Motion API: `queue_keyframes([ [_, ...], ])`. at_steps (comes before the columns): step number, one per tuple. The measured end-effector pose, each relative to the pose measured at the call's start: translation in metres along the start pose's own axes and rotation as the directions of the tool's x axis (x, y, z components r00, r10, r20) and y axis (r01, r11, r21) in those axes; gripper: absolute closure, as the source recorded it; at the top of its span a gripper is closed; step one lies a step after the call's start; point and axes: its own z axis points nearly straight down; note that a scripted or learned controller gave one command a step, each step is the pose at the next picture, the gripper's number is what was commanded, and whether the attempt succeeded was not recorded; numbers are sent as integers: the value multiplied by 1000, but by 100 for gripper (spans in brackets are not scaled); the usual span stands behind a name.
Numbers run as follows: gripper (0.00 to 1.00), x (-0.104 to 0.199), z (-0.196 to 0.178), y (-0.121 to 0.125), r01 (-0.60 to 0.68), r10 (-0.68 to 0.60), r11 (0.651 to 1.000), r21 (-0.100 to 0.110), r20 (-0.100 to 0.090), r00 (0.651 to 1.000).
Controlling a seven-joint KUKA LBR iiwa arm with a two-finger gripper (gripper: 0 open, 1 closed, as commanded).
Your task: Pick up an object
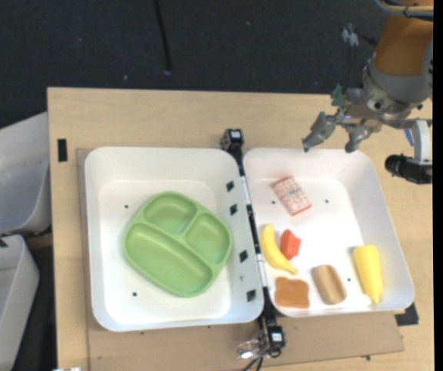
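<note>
Six items sit in right bin (376,199), none lifted yet, so task looks to be at its start. Gripper (334,137) hangs above the far rim of right bin, near its back edge, jaws spread apart w/ nothing between them; fingers splay out left and right below the grey wrist. Arm's orange band visible above, top right. Contents, all resting on the bin floor: pink-and-white packet (291,195) nearest the gripper, towards the back; yellow banana (274,250) along the left side, w/ small red piece (290,243) touching or just beside it (can't tell which); brown toast slice (291,292) at front; tan bun-like roll (329,284) just beside it; yellow corn cob (368,272) at front right, apart from the roll. Left bin (101,284) holds a green divided tray (177,243), lying flat, well apart from gripper. Done so far: only positioning over the bin, by my read. Left to do: choose target, descend, close, lift. Packet is likely the closest candidate, but flat, so prob. a poor grip; banana or corn offer more to pinch.
</note>
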Motion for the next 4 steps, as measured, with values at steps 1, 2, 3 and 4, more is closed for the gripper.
queue_keyframes([
  [1,0,0,-7,2,2,-2,1000,-12,1,1000],
  [2,0,2,54,6,2,-2,1000,-7,2,1000],
  [3,0,8,99,5,4,-3,1000,-9,2,1000],
  [4,0,4,161,2,-1,1,1000,-7,3,1000],
])
